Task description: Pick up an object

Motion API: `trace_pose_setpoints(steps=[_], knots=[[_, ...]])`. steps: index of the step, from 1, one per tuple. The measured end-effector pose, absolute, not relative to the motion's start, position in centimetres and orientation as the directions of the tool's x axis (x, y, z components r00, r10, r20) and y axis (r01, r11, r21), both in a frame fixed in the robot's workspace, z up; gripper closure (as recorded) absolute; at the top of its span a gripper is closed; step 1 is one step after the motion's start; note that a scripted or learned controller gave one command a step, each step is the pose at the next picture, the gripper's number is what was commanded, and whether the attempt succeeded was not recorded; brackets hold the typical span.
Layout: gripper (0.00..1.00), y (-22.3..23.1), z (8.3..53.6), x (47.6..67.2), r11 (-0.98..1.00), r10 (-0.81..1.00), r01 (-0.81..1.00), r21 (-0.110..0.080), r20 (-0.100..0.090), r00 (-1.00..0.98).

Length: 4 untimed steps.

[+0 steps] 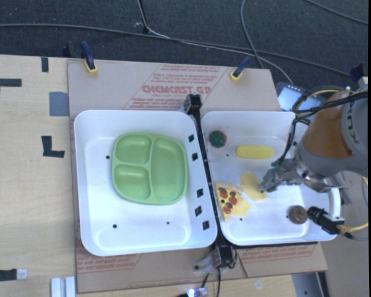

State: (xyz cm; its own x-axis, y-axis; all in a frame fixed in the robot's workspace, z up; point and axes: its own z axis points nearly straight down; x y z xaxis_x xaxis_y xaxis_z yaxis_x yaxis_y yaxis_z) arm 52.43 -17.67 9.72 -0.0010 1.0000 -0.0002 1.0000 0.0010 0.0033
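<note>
Right bin: gripper, finger state cannot be told, low over the yellow wedge, which lies just at its 9 o'clock, touching or nearly.

One fixed camera looks down at a slant from well above the tabletop. Both bins lie in frame, one under the gripper, the other left of it.

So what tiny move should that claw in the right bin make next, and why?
Probably a short drop straight down. The gripper hangs right at the edge of the pale yellow flat piece in the right white bin, and nothing shows between its fingers.
</note>
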Motion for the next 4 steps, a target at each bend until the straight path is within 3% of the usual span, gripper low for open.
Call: trace_pose_setpoints(steps=[2,3,4], knots=[[1.0,-17.3,22.3,52.3,0.002,1.0,1.0,0.006,-0.002,-0.002],[1.0,-17.2,23.4,52.3,0.001,1.0,1.0,0.0,0.0,-0.001],[1.0,-12.0,24.2,52.8,0.007,1.0,1.0,0.001,0.001,-0.007]])
